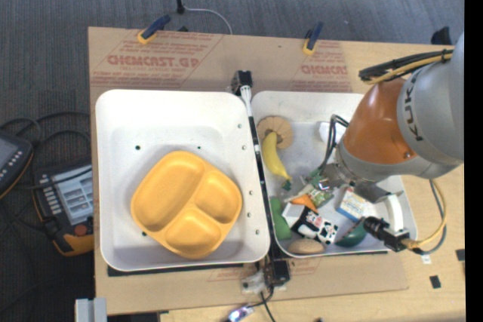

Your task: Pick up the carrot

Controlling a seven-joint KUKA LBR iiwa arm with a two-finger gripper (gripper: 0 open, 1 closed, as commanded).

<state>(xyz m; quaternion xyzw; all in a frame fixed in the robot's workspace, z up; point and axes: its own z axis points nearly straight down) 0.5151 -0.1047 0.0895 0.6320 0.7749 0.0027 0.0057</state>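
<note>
Orange carrot (303,200) lies in the right bin (298,111), crowded between a banana (273,155), a green toy (277,214) and the gripper (320,185). Such tight clutter could make the grasp catch a neighbour instead.

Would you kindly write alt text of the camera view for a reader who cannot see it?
A grey and orange robot arm reaches down into the right bin, among a carrot, a banana and other small items. The left bin holds a yellow divided plate.
</note>
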